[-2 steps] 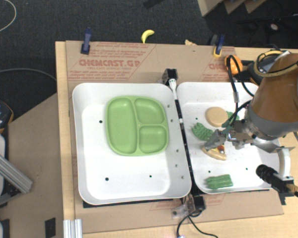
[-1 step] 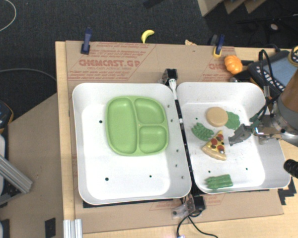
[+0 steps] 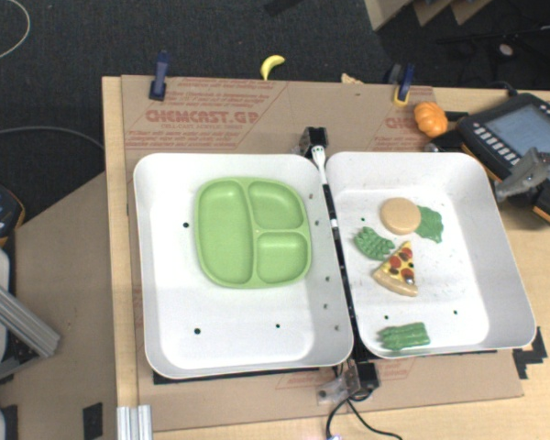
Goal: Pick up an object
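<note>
The right white bin (image 3: 495,236) holds several toy foods. A tan round bun (image 3: 401,214) lies near its middle, touching a dark green leafy piece (image 3: 430,224) on its right. Below and to the left of the bun lies a ridged green piece (image 3: 374,243). A pizza slice (image 3: 398,270) with red toppings lies just below it. A long green ridged piece (image 3: 404,336) rests alone near the bin's front wall. The left white bin (image 3: 165,301) holds a light green divided plate (image 3: 253,232).
Both bins stand on a cardboard sheet (image 3: 211,113) held by blue clamps (image 3: 159,78). A small orange toy (image 3: 431,117) and a control pendant (image 3: 511,134) lie at the back right. A yellow banana toy (image 3: 272,64) lies behind the sheet.
</note>
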Available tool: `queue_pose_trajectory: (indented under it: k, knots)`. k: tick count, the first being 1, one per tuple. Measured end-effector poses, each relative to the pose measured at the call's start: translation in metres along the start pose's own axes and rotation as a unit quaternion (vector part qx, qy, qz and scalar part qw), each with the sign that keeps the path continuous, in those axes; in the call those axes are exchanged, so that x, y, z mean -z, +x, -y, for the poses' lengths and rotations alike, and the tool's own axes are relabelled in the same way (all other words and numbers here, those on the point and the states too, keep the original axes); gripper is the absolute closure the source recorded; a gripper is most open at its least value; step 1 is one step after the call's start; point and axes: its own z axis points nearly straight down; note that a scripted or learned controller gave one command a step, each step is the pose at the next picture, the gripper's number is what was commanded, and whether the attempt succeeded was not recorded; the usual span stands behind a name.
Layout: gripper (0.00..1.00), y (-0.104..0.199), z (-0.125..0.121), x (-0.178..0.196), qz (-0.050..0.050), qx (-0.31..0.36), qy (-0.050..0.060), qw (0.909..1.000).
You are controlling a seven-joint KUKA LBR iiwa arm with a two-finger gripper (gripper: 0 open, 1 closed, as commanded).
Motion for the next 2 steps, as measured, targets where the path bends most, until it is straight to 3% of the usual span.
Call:
queue_pose_trajectory:
  k: [1, 2]
  knots:
    - [0.00, -0.065, 0.008, -0.149, -0.004, -0.004, 0.018, 0.9998]
    - [0.00, 0.070, 0.007, -0.213, -0.007, 0.006, 0.015, 0.9998]
